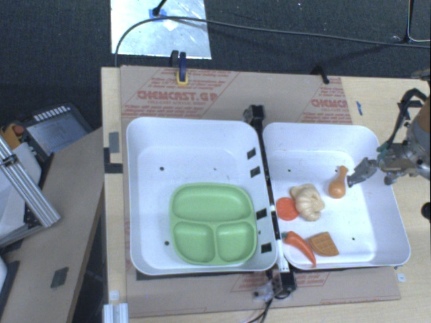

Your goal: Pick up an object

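The right bin (384, 200) holds several small items. An orange drumstick-shaped piece (337, 182) lies near its middle right. Left of that sits a cream garlic-like lump (308, 200), touching a red-orange disc (287, 209). Near the front wall lie a red pepper (301, 247) and a brown wedge (324, 244). My gripper (356, 175) reaches in from the right over the bin's right side, its tip just right of the drumstick piece and level with it. Nothing is visibly held in it.
The left bin (155, 147) holds a green divided plate (212, 222) at its front. A black divider with clips (264, 180) runs between the bins. Both stand on a cardboard sheet (222, 93). Metal rails and a dark device (54, 130) are at the far left.
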`<move>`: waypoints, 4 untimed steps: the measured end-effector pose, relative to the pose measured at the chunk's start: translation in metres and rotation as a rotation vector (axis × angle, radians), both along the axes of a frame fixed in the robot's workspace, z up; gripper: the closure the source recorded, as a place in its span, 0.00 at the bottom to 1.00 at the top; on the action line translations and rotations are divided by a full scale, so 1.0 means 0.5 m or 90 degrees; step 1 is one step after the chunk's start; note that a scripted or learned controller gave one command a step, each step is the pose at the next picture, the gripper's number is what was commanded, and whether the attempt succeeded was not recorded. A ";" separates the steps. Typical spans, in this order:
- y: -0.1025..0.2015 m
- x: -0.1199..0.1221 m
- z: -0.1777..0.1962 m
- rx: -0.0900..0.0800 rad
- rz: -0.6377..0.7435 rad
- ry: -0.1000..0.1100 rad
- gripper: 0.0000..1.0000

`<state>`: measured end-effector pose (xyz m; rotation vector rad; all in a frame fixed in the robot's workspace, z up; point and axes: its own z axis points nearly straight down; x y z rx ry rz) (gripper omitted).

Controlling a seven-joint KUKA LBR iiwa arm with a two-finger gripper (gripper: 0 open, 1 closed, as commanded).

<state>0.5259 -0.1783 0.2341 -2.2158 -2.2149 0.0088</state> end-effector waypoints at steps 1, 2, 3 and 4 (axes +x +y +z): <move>0.001 0.005 0.012 -0.002 0.002 -0.007 0.00; 0.004 0.003 -0.071 -0.001 0.001 -0.006 0.00; 0.008 -0.001 -0.155 -0.001 0.001 -0.005 0.00; 0.015 0.004 -0.278 -0.001 0.001 -0.006 0.00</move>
